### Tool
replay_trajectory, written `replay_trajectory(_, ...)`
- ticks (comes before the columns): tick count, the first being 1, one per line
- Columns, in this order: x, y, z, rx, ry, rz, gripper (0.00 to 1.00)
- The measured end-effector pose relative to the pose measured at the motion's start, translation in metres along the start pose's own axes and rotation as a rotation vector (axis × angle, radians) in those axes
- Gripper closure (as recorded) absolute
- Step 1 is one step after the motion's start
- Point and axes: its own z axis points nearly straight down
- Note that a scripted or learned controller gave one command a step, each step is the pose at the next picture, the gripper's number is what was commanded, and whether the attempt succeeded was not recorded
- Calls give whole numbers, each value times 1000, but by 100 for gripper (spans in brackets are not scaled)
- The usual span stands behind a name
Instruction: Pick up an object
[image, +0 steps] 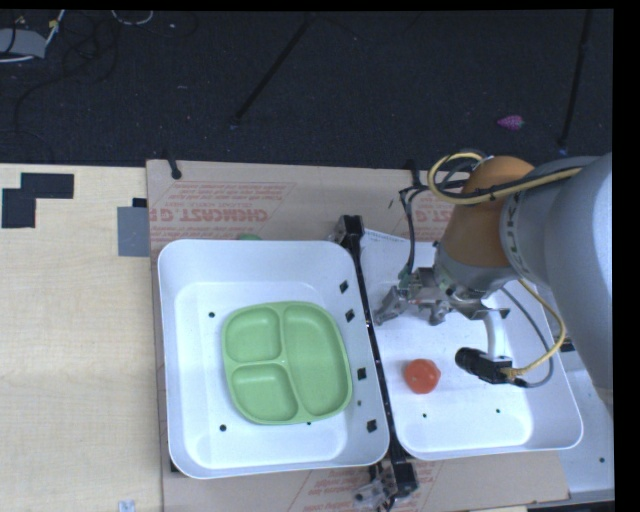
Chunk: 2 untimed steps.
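Red lettering is printed upside down on the cardboard sheet (262, 208) beneath the bins, but cannot be read with certainty.

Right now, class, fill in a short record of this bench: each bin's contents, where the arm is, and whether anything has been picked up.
left bin: green divided plate, lying flat
right bin: small red-orange object, loose on the floor
arm: reaches in over the right bin
gripper: above the right bin's far-left part, apart from the red-orange object
picked up: nothing seen held
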Motion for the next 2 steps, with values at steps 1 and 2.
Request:
replay_trajectory(1, -1, 1, -13, -1, 0, 3, 100)
replay_trajectory(2, -6, 3, -56, -7, -1, 6, 100)
